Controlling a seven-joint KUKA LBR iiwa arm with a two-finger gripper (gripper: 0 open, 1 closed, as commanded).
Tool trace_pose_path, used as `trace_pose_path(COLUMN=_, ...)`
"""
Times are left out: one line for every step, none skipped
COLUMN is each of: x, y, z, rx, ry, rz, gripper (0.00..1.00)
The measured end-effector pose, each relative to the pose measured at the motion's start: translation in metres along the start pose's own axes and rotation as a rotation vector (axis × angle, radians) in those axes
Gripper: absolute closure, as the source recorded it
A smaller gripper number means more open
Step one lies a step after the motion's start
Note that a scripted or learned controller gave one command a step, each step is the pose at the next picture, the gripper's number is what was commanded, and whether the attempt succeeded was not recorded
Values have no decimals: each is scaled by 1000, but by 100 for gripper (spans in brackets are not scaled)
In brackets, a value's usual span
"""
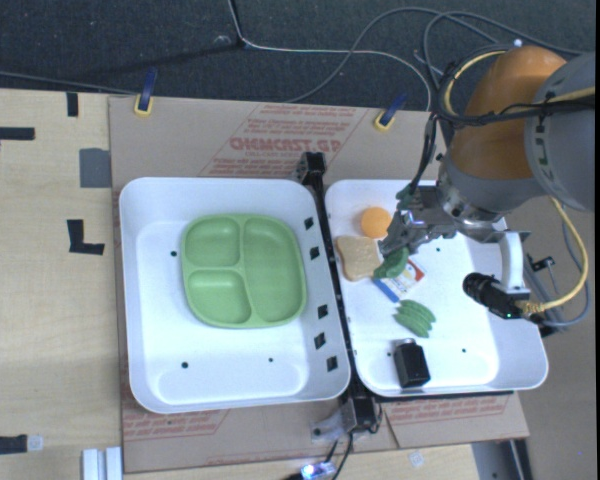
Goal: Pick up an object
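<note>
Green divided plate sits alone in the left bin, at the frame's centre-left; in the right bin the gripper hangs low over a cluster: orange ball, tan bread piece, green-and-white packet; the packet lies just below-left of the tool; whether it holds anything I cannot tell; a green leafy toy and a black block lie lower, apart.
</note>
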State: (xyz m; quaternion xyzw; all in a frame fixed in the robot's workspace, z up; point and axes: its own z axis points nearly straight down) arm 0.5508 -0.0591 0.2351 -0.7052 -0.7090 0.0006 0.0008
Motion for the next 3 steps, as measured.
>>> trace_pose_path(x=52, y=11, z=8, rx=0, ry=0, rz=0, gripper=100)
trace_pose_path(x=98, y=38, z=19, rx=-1, ry=0, rz=0, gripper=100)
trace_pose_path(x=156, y=52, z=15, rx=-1, ry=1, rz=-2, gripper=100)
